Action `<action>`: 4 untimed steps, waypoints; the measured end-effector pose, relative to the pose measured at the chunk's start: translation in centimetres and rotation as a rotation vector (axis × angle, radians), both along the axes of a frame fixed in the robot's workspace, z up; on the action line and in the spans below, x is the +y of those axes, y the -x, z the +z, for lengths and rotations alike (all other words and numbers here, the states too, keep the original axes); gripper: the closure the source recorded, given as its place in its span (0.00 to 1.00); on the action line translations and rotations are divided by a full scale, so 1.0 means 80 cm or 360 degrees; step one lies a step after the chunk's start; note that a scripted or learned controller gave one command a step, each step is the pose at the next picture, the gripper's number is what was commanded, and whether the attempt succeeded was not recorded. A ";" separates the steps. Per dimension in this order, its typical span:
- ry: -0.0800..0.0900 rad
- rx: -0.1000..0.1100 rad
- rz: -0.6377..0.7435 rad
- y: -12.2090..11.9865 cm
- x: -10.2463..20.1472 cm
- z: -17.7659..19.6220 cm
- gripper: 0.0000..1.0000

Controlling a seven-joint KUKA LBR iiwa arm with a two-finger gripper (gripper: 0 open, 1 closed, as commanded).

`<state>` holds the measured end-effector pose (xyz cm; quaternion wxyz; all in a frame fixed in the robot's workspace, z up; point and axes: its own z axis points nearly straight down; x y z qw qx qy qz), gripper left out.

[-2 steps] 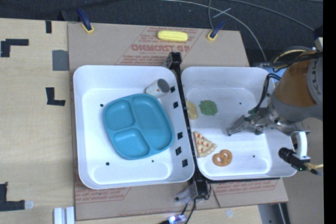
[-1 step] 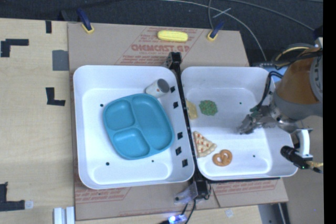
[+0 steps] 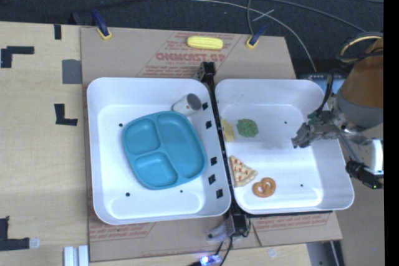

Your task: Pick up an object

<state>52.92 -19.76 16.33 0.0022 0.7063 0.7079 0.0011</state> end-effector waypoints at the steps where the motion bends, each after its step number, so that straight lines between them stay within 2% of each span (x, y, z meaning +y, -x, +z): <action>1: -0.0001 0.0002 -0.0001 0.006 0.005 0.057 1.00; 2: 0.0000 0.0002 0.0000 0.005 0.006 0.104 1.00; 3: -0.0004 0.0012 0.0004 0.022 0.069 0.091 1.00; 4: -0.0004 0.0011 0.0005 0.021 0.133 0.076 1.00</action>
